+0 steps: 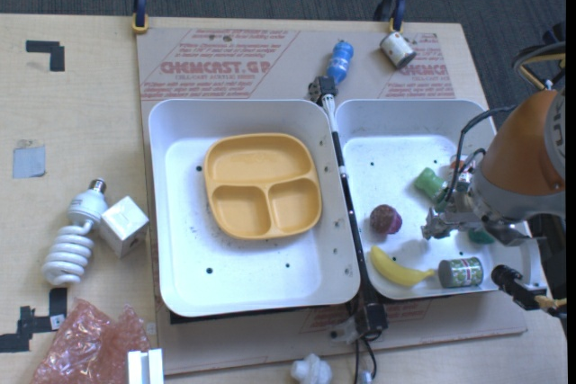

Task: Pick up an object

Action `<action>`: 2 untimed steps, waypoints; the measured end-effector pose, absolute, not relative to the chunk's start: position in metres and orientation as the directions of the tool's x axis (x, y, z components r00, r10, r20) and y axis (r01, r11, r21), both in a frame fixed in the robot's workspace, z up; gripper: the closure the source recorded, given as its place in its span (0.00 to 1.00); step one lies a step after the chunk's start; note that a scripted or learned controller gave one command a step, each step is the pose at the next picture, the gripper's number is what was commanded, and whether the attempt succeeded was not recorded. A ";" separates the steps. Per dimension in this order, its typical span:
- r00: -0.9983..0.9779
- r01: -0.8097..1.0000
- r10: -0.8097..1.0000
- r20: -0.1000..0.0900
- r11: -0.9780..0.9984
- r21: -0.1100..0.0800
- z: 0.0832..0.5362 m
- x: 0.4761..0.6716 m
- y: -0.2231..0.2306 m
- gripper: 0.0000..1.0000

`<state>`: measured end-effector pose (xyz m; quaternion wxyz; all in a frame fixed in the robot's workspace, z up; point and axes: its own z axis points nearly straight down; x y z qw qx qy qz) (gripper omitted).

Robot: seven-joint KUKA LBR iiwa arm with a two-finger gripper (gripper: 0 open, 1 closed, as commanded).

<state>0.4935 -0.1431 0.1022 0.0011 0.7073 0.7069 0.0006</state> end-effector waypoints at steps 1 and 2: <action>-0.002 1.000 1.000 -0.002 0.002 0.001 0.158 0.546 -0.208 1.00; -0.002 1.000 1.000 -0.001 0.002 0.000 0.158 0.546 -0.208 0.00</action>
